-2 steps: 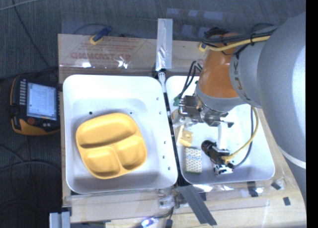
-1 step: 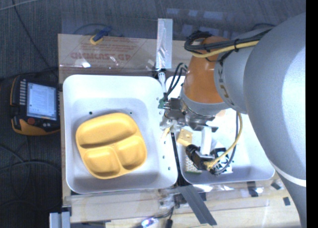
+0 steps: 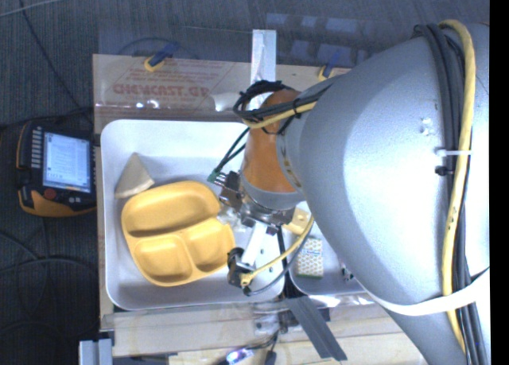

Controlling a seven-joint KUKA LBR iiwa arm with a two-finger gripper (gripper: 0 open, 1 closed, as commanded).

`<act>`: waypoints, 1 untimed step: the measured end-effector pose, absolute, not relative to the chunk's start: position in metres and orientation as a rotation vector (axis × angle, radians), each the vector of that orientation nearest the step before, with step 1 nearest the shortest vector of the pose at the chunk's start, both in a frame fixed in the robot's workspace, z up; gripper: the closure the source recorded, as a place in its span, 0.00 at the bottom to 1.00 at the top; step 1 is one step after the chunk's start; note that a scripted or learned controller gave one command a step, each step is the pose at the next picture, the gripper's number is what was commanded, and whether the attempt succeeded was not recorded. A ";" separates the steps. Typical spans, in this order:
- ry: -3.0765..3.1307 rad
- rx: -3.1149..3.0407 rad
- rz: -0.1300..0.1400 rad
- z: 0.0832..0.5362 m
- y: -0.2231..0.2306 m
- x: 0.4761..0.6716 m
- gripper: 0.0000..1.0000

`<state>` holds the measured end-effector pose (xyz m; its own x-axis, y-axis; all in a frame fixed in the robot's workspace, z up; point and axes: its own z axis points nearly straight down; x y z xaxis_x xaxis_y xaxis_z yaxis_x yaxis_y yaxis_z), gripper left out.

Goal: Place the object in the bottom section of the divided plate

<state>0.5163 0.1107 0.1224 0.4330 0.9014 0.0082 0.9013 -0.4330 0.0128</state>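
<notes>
1. reddish lettering is printed on a cardboard sheet [image 3: 163, 89] behind the bins; it is too blurred to be read.
2. a yellow divided plate [image 3: 176, 232] with one large and two smaller sections is seen lying in the left bin [image 3: 109, 220] on the worktop [image 3: 183, 322].
3. a tan wedge-shaped piece [image 3: 134, 174] is propped just beside the plate's upper left rim.
4. a pale block with green dots [image 3: 308, 256] is seen in the right bin [image 3: 312, 285].
5. the claw [image 3: 242, 216] is held at the plate's right edge; whether it is open or closed cannot be told.
6. a handheld pendant with a lit screen [image 3: 56, 166] is laid on the floor.
</notes>
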 end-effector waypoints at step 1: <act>1.551 2.719 0.023 0.091 0.126 0.584 1.00</act>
